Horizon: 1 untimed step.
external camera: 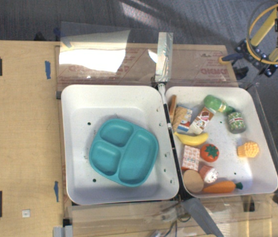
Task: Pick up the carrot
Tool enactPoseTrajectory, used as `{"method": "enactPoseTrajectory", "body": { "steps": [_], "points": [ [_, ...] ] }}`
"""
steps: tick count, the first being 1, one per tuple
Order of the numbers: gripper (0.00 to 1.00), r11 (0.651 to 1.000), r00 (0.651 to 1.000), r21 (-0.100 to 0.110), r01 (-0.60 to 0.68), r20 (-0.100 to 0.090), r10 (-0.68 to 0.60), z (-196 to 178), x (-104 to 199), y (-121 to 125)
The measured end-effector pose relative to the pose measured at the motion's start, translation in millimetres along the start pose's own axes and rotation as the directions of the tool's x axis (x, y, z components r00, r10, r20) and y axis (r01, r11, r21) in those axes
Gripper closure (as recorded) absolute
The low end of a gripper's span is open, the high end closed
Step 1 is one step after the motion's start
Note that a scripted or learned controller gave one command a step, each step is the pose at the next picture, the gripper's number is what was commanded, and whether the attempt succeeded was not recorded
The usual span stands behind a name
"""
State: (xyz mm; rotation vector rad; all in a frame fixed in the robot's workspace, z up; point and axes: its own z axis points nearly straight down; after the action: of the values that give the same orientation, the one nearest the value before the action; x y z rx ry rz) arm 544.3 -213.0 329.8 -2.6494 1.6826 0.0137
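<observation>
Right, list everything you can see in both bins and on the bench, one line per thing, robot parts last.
left bin: 1, white, left half of the bench
divided tray: 1, teal, three compartments, middle of the left bin
right bin: 1, white, beside the left bin
carrot: 1, orange with a green end, lying along the near edge of the right bin
banana: 1, yellow, middle-left of the right bin
tomato: 1, red with a green top, just below the banana
corn piece: 1, yellow, right side of the right bin
green bottle: 1, green, far edge of the right bin
can: 1, dark green, right of the bottle
egg-like ball: 1, tan, left of the carrot
small cartons: several, mixed colours, left side of the right bin
</observation>
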Motion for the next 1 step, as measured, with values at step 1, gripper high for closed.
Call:
{"method": "enactPoseTrajectory", "body": {
  "steps": [1],
  "points": [
    [1.0, 0.961, 0.961, 0.005, 0.276, -0.012, -0.276, -81.6, 3.8, -13.3]
  ]
}}
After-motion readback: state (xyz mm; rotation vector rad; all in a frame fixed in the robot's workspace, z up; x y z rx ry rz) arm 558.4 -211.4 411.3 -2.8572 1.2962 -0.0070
